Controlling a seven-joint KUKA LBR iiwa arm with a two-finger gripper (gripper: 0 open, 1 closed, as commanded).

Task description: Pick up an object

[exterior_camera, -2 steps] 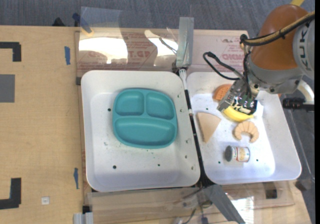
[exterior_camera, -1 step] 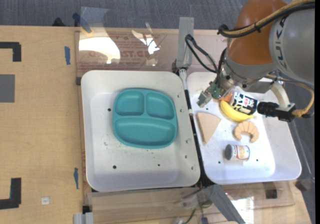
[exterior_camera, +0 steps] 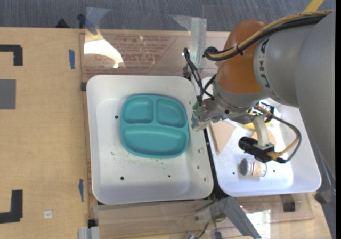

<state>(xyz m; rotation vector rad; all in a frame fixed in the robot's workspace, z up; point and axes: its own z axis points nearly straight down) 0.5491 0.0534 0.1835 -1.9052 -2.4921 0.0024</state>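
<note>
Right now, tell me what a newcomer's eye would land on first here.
The teal divided plate stands out first, lying alone in the left white bin. Next comes the big grey arm with its orange band, reaching in from the right and hanging over the right bin. Beneath it lies a small jar on its side.

**Objects in the two bins**

A teal plate [exterior_camera: 155,126] with three compartments lies flat in the left bin [exterior_camera: 106,179], near the frame's centre, its two small compartments toward the top. In the right bin [exterior_camera: 303,179], lower right of the frame, a small jar [exterior_camera: 251,168] lies on its side. Something yellow [exterior_camera: 246,124] shows just above it, mostly hidden by the arm.
</note>
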